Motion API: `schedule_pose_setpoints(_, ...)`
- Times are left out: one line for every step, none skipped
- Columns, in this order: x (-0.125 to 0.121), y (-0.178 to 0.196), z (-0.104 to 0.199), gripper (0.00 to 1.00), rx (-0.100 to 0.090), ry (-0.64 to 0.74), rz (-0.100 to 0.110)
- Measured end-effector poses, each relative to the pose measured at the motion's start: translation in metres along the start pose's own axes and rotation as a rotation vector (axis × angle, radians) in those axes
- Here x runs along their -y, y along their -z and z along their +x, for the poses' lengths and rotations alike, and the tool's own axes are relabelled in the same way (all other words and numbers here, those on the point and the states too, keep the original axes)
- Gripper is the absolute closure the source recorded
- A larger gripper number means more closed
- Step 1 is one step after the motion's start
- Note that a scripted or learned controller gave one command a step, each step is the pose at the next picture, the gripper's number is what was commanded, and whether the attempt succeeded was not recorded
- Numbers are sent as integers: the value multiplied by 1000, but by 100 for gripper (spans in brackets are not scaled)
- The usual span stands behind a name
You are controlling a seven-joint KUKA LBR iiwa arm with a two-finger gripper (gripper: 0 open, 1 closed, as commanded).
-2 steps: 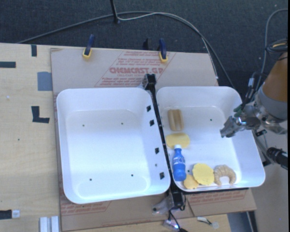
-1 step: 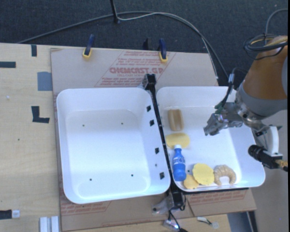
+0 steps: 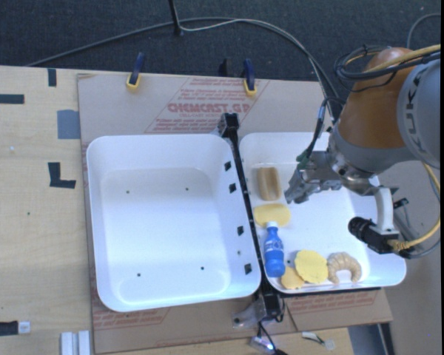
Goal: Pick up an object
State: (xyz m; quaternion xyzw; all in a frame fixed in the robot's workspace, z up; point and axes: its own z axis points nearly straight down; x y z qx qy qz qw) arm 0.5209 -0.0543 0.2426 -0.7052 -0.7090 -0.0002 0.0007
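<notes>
Two white bins are sitting side by side; we are hovering the gripper (image 3: 296, 191), grasp state indeterminable, beside the tan block (image 3: 267, 183) in the right bin (image 3: 370, 283). We are advising a centred, vertical descent.

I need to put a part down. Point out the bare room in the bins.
The left bin has a bare floor from wall to wall. The right bin is crowded along its left and near sides: sponge, yellow piece, bottle, croissant. The hand hangs beside the sponge.
</notes>
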Motion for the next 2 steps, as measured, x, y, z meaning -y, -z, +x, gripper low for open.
schedule_pose_setpoints(6,-2,61,100,0,0,0)
schedule_pose_setpoints(-1,-4,111,100,0,-1,1)
